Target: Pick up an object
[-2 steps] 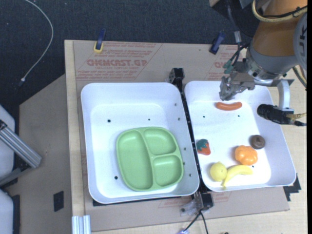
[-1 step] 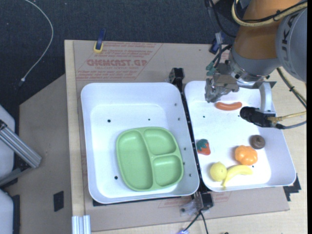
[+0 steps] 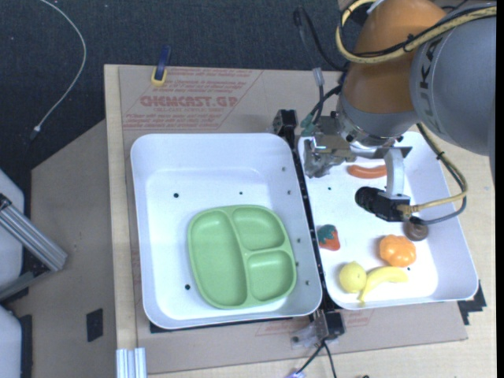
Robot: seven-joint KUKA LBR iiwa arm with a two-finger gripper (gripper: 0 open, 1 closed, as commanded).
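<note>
Camera view looks down on two white bins set side by side on a cardboard sheet (image 3: 197, 101) that bears red print. The arm (image 3: 465, 77) comes in from the right, its orange band (image 3: 386, 46) above the far end of the right bin (image 3: 342, 211). The gripper (image 3: 329, 154) hangs over that bin's far left corner, close to the wall shared with the left bin (image 3: 205, 168). From this angle it cannot be told whether the jaws are apart or together, nor whether they are clamped on anything. A sausage (image 3: 368, 171) lies flat on the floor of the right bin just to the right of the gripper, with part of it behind the robot's hardware. It cannot be told whether the two touch. The rest of the toy food sits toward the near end of the same bin, well apart from the gripper. A strawberry (image 3: 328, 238) lies by the left wall. An orange pepper (image 3: 397, 250) sits to its right, out toward the middle. A lemon (image 3: 352, 276) lies nearest the front edge, with a banana (image 3: 386, 277) touching its right side and lying just below the pepper. In the left bin a green plate (image 3: 240, 254) with three sections lies flat toward the near right corner.
</note>
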